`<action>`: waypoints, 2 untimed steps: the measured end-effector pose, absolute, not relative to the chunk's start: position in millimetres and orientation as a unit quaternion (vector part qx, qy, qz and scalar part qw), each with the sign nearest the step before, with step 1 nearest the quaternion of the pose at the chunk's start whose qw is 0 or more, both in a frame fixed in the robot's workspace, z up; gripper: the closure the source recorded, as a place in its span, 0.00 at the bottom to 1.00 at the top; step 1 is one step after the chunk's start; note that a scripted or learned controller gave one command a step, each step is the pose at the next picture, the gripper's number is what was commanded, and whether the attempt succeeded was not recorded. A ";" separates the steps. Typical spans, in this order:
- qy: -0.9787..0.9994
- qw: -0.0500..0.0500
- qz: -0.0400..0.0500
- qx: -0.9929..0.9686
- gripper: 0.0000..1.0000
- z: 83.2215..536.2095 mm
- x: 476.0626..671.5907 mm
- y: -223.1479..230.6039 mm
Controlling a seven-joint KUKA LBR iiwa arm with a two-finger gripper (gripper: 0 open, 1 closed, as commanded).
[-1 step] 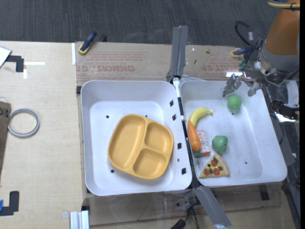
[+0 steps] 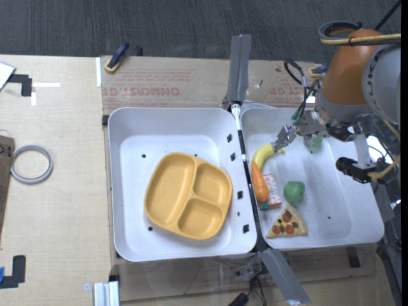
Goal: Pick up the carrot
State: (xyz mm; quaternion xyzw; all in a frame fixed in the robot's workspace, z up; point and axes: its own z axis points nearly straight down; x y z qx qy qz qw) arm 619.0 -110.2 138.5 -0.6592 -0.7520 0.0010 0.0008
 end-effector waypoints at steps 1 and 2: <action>-0.751 0.000 0.001 -0.661 1.00 148.2 619.4 -112.1; -0.751 0.000 0.001 -0.661 0.00 148.2 619.4 -111.9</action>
